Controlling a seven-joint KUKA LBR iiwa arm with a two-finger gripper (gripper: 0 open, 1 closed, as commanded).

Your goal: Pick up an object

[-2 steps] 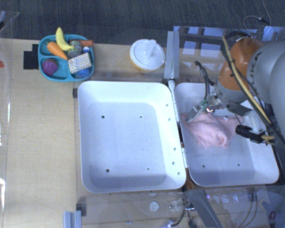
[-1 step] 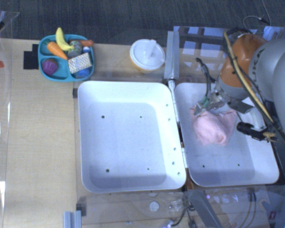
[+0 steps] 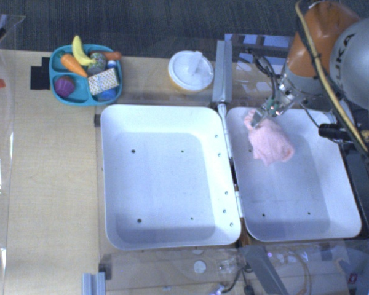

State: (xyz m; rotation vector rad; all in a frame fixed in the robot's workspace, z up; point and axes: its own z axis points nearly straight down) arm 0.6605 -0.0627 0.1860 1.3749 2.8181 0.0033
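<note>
A pink cloth (image 3: 270,143) lies bunched in the right bin (image 3: 320,214), near that bin's far left corner. My gripper (image 3: 258,118) reaches in from the upper right and sits at the cloth's top end. Its fingers are pinched shut on the cloth's upper corner, which is drawn up toward them. The rest of the cloth trails down and to the right of the gripper over the bin floor.
The left bin (image 3: 166,177) sits beside the right one, with a metal divider (image 3: 221,72) behind their seam. On the bench at the back stand a blue tray of toy food (image 3: 86,72) and a white lidded bowl (image 3: 190,70). The arm and its cables (image 3: 332,48) fill the upper right.
</note>
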